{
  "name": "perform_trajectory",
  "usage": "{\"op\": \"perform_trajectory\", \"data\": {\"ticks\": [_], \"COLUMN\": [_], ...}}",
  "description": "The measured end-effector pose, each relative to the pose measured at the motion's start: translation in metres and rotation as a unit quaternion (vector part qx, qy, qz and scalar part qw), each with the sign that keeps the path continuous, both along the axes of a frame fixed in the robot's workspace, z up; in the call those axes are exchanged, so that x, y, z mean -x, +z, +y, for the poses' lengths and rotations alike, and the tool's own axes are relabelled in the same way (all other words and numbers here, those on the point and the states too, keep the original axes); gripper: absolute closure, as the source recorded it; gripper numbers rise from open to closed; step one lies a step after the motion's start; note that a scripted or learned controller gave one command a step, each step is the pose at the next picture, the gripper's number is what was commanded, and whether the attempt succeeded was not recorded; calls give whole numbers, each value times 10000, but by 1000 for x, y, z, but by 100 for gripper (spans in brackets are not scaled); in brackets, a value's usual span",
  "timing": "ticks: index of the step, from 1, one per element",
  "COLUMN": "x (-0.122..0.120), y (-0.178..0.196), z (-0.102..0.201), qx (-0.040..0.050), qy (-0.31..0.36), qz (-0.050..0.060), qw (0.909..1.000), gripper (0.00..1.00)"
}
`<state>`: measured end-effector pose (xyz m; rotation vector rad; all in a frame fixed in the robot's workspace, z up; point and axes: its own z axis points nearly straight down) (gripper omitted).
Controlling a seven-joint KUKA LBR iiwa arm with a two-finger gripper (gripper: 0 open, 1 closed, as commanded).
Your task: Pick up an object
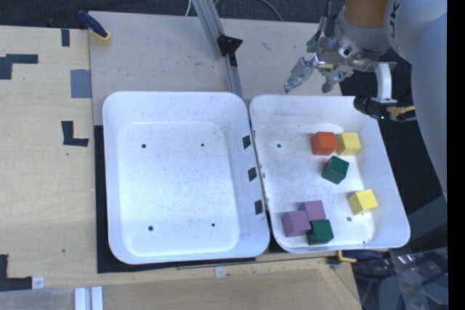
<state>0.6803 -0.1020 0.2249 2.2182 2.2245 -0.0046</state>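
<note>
Above right bin (392, 178), spread gripper (312, 80)

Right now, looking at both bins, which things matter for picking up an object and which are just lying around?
For the job:
gripper, open, above the right bin's far rim
right bin
orange block
two yellow blocks
two green blocks
two purple blocks

Lying about:
left bin
blue and yellow clamp
metal pole
</note>
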Motion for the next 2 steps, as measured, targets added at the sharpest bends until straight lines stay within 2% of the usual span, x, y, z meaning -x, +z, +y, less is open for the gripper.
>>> {"op": "perform_trajectory", "data": {"ticks": [1, 2], "x": [0, 0], "y": [10, -36], "z": [1, 31], "qx": [4, -12], "qy": [11, 5], "qz": [-4, 15], "qw": [10000, 10000], "gripper": [100, 100]}}
